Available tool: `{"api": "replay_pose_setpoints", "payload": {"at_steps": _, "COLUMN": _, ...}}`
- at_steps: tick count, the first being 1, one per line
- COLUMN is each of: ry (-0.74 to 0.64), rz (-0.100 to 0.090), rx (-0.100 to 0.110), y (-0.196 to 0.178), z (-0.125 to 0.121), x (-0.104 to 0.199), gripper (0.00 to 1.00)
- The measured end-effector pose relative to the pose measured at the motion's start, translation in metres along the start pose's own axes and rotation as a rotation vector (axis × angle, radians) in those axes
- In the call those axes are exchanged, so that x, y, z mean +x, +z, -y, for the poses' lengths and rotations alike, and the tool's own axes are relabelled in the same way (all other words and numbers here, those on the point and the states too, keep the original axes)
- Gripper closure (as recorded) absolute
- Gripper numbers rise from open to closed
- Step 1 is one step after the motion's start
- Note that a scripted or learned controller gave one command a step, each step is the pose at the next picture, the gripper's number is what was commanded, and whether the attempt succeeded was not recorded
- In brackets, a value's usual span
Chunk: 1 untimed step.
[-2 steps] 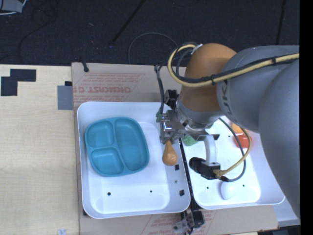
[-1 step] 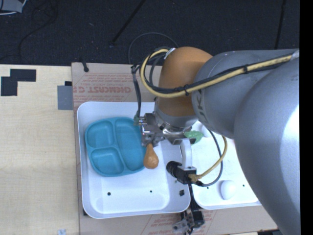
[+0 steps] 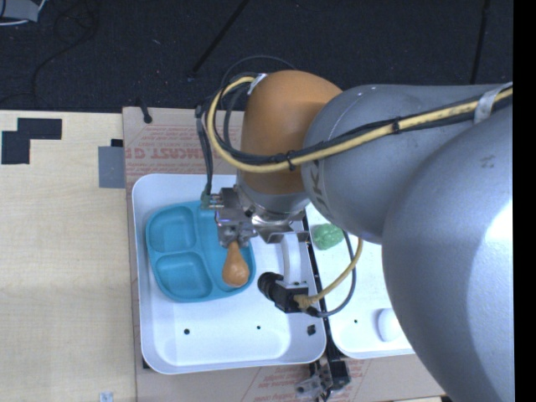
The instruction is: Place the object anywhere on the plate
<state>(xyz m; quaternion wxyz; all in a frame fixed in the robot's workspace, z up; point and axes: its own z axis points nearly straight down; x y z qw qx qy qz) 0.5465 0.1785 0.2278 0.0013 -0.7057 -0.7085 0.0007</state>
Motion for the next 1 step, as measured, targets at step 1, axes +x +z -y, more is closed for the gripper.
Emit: {"api": "replay_pose_setpoints", "payload": {"at_steps": 1, "ry": 0.001, "rz": 0.002, "rx": 0.002, "y": 0.0008, "z": 0.0005, "x": -0.0012, "gripper": 0.0}}
